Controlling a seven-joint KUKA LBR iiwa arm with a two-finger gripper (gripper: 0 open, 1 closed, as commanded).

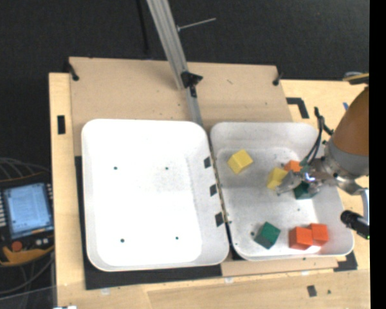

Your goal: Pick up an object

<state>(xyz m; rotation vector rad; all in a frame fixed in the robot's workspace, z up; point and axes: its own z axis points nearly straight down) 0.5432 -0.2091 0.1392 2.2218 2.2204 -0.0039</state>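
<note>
Jaws [300, 184], open or shut I cannot tell, sit by a small yellow block [276, 177]; it looks light and hard, so pinch its flat sides.

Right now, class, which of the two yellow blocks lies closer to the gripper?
The smaller yellow block, right beside the gripper in the right bin. The other yellow block sits apart, further left towards the bins' divide.

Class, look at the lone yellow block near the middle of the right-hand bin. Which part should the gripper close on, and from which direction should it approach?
Probably straight down from above, closing on two opposite side faces of the yellow block. It lies apart from the other pieces, so both fingers have room, and its flat, blocky sides suit a two-finger pinch.
</note>
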